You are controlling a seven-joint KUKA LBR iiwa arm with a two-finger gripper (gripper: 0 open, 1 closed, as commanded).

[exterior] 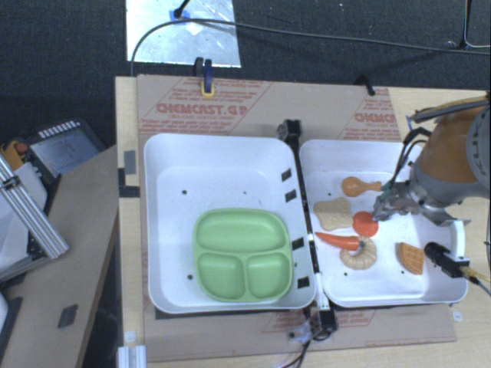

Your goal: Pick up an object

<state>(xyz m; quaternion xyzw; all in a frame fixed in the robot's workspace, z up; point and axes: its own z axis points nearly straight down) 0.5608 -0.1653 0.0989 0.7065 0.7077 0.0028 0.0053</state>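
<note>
The right bin [335, 153] holds several toy foods: a tan slice of bread [331, 213], an orange drumstick-like piece [358, 185], a red tomato-like ball [364, 224], a red-orange chili or carrot [338, 241], a beige ring pastry [359, 257] and an orange waffle wedge [410, 257]. The arm comes in from the right, and its gripper [381, 208] is down in the bin, just right of and above the red ball, close to it or touching.
In the left bin [184, 159] lies a green three-compartment plate [241, 253]. A black divider strip [301, 198] runs between the bins. The arm's orange wrist band [453, 152] hangs over the right bin's right rim. A black part of the arm [445, 259] sits near the waffle.
</note>
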